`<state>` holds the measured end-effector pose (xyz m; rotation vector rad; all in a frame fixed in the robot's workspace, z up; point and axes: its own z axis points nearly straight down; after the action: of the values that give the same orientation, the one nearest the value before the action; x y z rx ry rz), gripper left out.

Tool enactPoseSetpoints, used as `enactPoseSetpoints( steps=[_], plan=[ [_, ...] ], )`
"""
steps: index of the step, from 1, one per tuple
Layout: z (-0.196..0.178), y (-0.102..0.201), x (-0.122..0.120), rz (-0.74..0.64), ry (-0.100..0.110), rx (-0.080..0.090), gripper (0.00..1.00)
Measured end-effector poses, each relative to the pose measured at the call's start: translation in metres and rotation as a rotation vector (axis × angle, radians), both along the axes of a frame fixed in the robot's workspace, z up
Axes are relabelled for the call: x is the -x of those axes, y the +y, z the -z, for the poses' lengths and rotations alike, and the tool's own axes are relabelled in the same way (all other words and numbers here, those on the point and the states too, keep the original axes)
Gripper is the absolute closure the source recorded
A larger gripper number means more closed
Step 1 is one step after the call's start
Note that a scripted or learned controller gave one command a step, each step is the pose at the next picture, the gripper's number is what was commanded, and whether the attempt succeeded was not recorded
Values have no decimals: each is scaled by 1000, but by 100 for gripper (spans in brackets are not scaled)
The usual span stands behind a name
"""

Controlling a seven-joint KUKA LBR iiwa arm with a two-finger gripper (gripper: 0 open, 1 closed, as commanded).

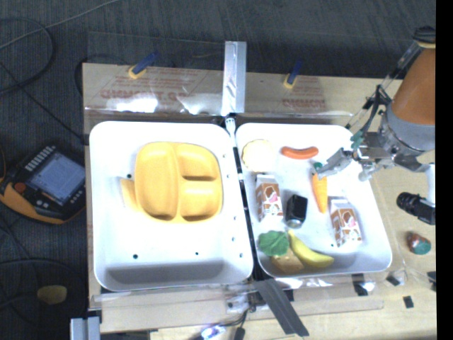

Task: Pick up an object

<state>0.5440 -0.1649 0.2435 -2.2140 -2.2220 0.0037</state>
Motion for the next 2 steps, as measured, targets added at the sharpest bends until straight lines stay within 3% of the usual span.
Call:
enactPoseSetpoints(
  steps=[1, 2],
  plan=[
    [89, -11, -57, -28, 1, 3, 0],
    [153, -34, -69, -125, -3, -1, 0]
  ],
)
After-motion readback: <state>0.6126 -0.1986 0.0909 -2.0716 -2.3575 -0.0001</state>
